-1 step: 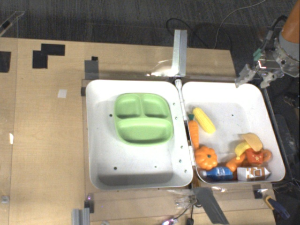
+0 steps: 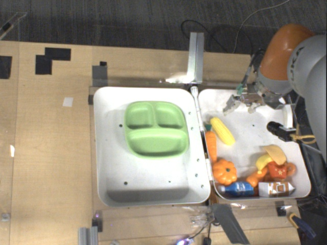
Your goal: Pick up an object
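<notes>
Lying in the right bin (image 2: 245, 131) is a yellow corn cob (image 2: 222, 130), close to the bin's left wall. An orange carrot (image 2: 210, 146) sits right next to it, and a small pumpkin (image 2: 225, 171) is below them. More toy food is piled in the bottom right corner. The gripper (image 2: 240, 102) hangs over the top of this bin, its fingers spread apart with nothing between them. The left bin (image 2: 110, 188) has a green tray (image 2: 155, 128).
</notes>
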### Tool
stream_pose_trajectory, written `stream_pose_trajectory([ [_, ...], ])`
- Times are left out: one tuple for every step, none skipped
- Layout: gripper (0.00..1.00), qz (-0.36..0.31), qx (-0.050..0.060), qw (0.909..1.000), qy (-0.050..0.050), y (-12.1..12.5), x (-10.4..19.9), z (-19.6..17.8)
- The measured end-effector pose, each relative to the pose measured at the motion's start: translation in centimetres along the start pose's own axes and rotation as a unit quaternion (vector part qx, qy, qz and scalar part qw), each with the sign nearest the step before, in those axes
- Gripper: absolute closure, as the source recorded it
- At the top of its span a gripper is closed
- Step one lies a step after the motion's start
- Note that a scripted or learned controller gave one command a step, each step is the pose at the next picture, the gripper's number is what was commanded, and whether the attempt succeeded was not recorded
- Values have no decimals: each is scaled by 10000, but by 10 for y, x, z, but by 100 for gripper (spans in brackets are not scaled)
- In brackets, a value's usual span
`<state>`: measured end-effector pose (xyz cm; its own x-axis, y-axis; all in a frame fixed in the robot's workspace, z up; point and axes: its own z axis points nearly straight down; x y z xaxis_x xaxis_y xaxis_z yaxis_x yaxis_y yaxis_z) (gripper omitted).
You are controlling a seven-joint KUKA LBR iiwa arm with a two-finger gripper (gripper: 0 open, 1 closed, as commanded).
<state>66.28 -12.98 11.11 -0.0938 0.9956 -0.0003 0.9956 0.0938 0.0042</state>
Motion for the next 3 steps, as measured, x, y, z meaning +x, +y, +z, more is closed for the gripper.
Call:
stream_pose_trajectory([
  [0, -896, -39, 9960, -10, -31, 43, 21],
  [0, 261, -51, 9996, -3, -98, 31, 20],
  [0, 137, -68, 9999, -11, -168, 39, 19],
])
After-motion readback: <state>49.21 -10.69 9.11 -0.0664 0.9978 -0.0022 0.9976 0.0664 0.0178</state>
